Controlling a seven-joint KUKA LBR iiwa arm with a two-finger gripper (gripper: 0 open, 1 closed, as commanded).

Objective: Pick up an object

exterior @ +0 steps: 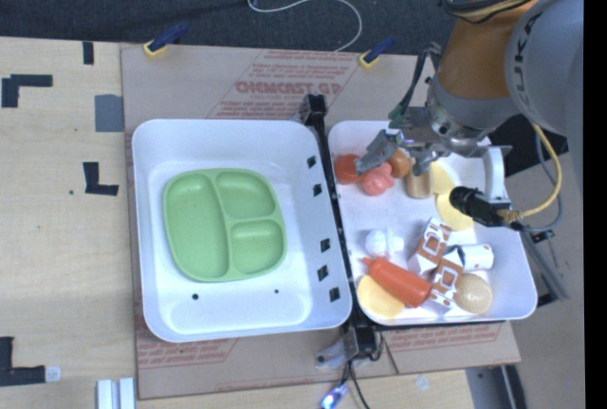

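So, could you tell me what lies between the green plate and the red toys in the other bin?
In the camera view, bare white floor of the left bin, then the black divider, separates the green plate from the red toys.

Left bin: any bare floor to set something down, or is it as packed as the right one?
Left bin: bare white floor rings the green divided plate, widest between the plate and the divider wall and along the near edge. Right bin: crowded, with the orange carrot, patterned box and yellow pieces packed together and the tool over the far end.
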